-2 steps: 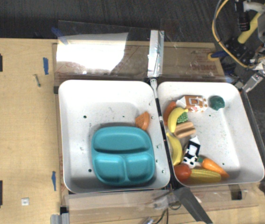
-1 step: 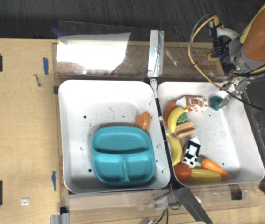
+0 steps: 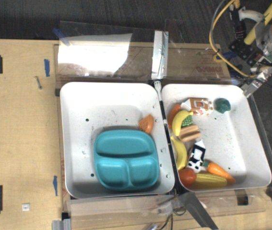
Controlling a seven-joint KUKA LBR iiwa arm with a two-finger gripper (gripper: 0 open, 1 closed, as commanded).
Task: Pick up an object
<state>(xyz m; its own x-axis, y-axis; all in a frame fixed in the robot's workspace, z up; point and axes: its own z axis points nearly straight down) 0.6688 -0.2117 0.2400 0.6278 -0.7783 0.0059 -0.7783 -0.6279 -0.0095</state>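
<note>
The right bin [image 3: 241,143] holds a pile of toy food along its left side: a yellow banana [image 3: 179,122], a second banana [image 3: 180,153], a hot dog [image 3: 190,133], an orange-and-white carton [image 3: 199,106], a black-and-white block [image 3: 196,157], a carrot [image 3: 220,169], a corn cob [image 3: 210,179] and a red tomato [image 3: 187,176]. A teal ball [image 3: 222,104] lies apart near the far wall. My gripper [image 3: 254,82] hangs over the bin's far right corner, away from the pile, with nothing seen in it.
The left bin [image 3: 78,109] holds a teal divided plate [image 3: 126,160] and a small orange piece [image 3: 147,124] by its right wall. Yellow and black cables [image 3: 222,28] loop beside the arm at top right. A clear panel [image 3: 97,54] stands behind the left bin.
</note>
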